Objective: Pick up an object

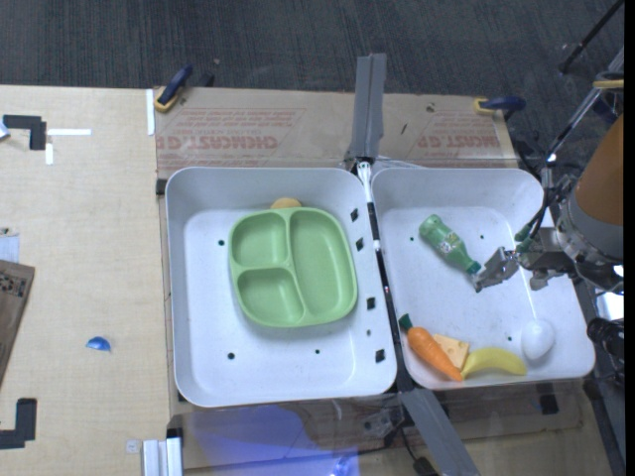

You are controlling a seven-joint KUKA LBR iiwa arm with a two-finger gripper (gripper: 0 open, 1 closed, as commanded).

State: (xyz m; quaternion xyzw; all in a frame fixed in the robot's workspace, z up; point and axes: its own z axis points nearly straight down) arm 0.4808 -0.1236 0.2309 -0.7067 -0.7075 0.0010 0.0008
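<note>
In the right bin (466, 191) lie a green bottle (447, 243), an orange carrot (433, 352), a yellow cheese wedge (454, 349), a yellow banana (494, 363) and a white egg (537, 340). My gripper (516, 269) hangs over the right side of that bin, its fingers spread open with nothing between them. One fingertip (491, 274) sits just right of the bottle's cap end. The egg lies below and right of the gripper.
The left bin (193, 296) holds a green divided plate (294, 266) with a small yellow object (286, 204) peeking out behind it. A grey divider post (368, 107) stands between the bins. Blue clamps (175, 84) sit on the cardboard behind.
</note>
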